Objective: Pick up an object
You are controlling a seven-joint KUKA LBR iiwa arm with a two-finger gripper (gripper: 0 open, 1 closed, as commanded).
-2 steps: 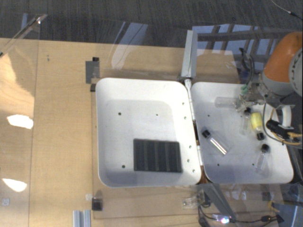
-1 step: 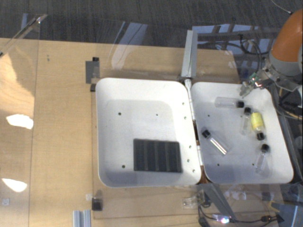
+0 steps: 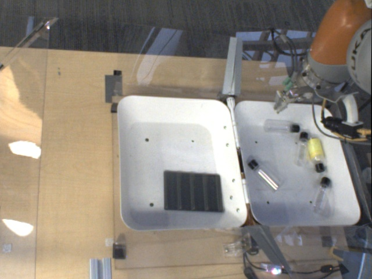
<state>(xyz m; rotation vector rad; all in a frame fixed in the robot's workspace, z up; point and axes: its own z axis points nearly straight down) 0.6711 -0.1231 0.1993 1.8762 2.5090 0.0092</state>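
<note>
Overhead slanted view of the pick task. The right bin (image 3: 349, 211) holds the candidates: a clear vial (image 3: 263, 174) with a black cap lying diagonally near the bin's left wall, a yellow piece (image 3: 315, 149) toward the right, another clear vial (image 3: 281, 127) near the back, and further small black-capped items at the right side, too small to identify. The left bin (image 3: 131, 156) holds only a black ribbed block (image 3: 193, 191) at its front. The step in hand appears to be the approach, with nothing yet grasped. To do it well, the arm should choose one isolated item, probably the diagonal vial, which lies well apart from the others; the jaws should straddle its narrow axis, crosswise to its length, and descend vertically until the tips nearly meet the bin floor, since a round, smooth vial is likely to roll or squirt out of an off-centre pinch. The arm (image 3: 340, 31) enters at upper right, its orange band above the wrist; the gripper (image 3: 285, 100) hangs over the right bin's back edge, above the contents. Whether its jaws stand wide or narrow cannot be told.
</note>
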